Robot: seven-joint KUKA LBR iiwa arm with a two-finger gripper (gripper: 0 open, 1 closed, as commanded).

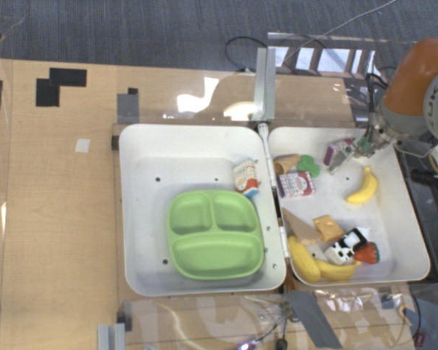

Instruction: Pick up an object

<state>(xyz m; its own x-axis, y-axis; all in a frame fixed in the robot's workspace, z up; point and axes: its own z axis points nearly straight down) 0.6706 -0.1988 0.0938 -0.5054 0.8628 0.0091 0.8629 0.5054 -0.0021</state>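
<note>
While the arm point(416, 86) is reaching in from 3 o'clock, its tool point(348, 154) is sitting low over the 12 o'clock end of the right bin point(405, 217), right at a small purple-grey object point(339, 152). Honestly can't tell whether they're touching, it's all too small and blurry there.

Stuff in that bin is crowding toward 6 o'clock: a big banana point(314, 262), a black-and-white cow toy point(343, 250), a red strawberry-looking thing point(367, 252) and a tan wedge point(326, 228), all bunching together near the bottom rim. A smaller banana point(363, 187) is lying on its own at 3 o'clock with open floor around it. A pink carton point(296, 184) and a green blob point(308, 166) are hugging the divider edge at 9 o'clock.

The left bin point(142, 195) is holding a green divided plate point(215, 234) taking up the 6 o'clock half, and a small white packet point(246, 176) is leaning by the divider. Lots of bare room along its 9 and 12 o'clock walls.

The wooden table point(51, 217) is running out of frame at 9 o'clock.
</note>
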